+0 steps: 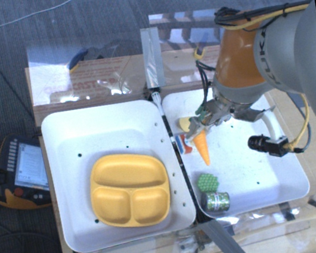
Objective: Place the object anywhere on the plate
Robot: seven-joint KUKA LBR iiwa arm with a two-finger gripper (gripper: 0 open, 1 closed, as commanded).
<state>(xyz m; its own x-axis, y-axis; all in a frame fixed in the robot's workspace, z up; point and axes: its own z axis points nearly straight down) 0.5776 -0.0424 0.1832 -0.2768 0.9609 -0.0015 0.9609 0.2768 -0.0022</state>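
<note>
The gripper hung low in the right bin, right over the wide top end of an orange carrot (toy-like, tapering downward). Whether its fingers had closed on the carrot, I could not tell; the wrist hid them. The yellow plate sat in the left bin. A green bumpy item and a green can lay below the carrot
</note>
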